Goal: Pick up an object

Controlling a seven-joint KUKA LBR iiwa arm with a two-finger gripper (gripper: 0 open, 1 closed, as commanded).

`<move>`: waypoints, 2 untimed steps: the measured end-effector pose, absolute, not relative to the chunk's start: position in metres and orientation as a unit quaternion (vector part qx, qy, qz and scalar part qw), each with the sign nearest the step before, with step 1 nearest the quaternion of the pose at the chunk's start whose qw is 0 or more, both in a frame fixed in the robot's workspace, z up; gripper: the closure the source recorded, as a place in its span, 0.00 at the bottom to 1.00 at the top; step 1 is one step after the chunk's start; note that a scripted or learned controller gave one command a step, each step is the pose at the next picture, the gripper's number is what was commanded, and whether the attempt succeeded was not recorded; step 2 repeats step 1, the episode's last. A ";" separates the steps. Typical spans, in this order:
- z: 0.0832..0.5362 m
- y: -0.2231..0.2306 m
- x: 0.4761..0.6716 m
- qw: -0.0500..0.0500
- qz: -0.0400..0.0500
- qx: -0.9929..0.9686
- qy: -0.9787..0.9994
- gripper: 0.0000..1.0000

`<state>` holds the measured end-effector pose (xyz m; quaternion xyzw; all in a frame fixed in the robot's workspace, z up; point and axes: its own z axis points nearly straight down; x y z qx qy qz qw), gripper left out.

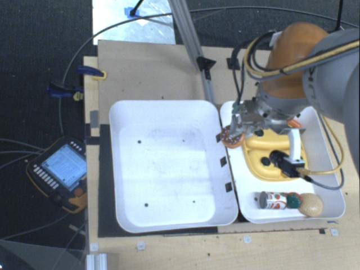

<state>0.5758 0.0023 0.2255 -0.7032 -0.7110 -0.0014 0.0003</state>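
While the arm reaches in from 3 o'clock, the gripper (235, 129) sits low at the 9 o'clock wall of the right bin (326, 145), touching a small brown ring-shaped object (229, 140). Finger spacing cannot be determined. At 3 o'clock of the ring lies a yellow tray (264, 165); a small bottle (275, 201) and tan ball (310, 205) occupy 6 o'clock.

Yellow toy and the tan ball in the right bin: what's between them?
Bare white bin floor separates the yellow toy from the tan ball, per the camera view.
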 end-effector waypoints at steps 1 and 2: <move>0.222 0.066 0.578 0.000 -0.001 -0.703 -0.711 1.00; 0.222 0.066 0.578 0.000 -0.001 -0.703 -0.711 1.00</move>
